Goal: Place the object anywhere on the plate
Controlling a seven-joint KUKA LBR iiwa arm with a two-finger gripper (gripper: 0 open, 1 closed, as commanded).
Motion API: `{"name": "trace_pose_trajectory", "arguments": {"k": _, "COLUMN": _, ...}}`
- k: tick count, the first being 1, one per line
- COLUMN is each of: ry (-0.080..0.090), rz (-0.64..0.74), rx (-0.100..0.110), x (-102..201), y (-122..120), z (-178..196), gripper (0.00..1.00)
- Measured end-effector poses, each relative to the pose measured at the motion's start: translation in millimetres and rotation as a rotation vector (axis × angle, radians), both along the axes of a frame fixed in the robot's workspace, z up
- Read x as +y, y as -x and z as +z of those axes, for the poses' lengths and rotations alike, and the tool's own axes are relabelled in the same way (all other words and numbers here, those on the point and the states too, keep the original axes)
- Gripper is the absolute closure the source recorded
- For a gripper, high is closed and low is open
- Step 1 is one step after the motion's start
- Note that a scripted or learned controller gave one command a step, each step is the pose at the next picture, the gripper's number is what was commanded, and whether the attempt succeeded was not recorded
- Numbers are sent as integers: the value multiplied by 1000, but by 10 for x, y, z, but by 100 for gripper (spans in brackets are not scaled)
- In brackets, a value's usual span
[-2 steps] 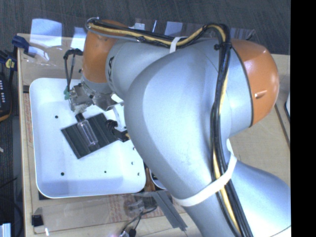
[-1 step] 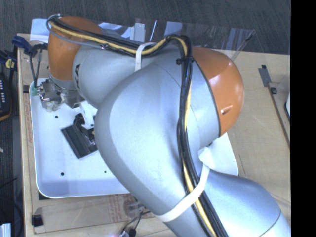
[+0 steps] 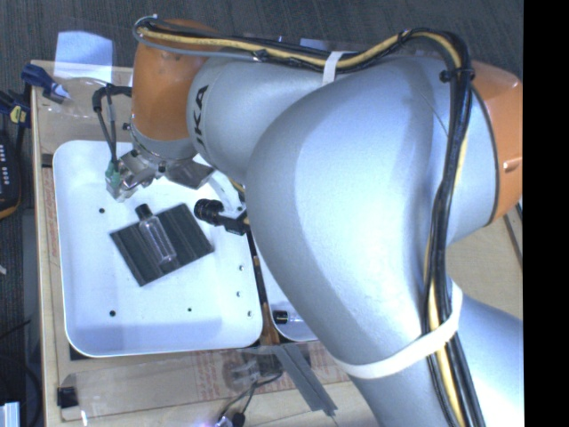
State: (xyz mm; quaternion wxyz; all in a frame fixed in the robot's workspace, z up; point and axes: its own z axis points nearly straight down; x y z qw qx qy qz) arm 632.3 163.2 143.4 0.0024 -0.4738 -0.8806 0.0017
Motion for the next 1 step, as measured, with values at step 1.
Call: {"name": "trace_pose_trajectory", "arguments": {"k": 1, "ry": 1, "rz": 60, "rx": -1, "x": -719, "y": 843, "z": 465, "gripper": 100}}
